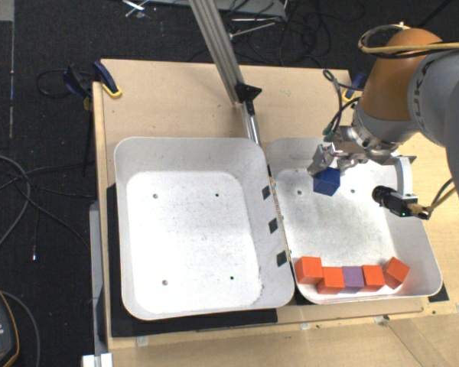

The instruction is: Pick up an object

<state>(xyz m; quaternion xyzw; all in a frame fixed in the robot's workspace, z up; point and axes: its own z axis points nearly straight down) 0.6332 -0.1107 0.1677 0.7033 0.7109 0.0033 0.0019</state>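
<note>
A blue cube (327, 181) hangs between the fingers of my gripper (328, 168), above the far part of the right bin (413, 239). The gripper is shut on it and holds it off the bin floor. Along the right bin's near wall lies a row of blocks: an orange block (309, 269), another orange block (333, 279), a purple block (353, 277), an orange block (373, 276) and an orange block (397, 271) at the right end.
The left bin (130, 205) stands beside the right one, their rims touching in the middle. A metal pole (218, 40) slants across the bench's far side. A small camera module (390, 199) hangs off the wrist over the right bin.
</note>
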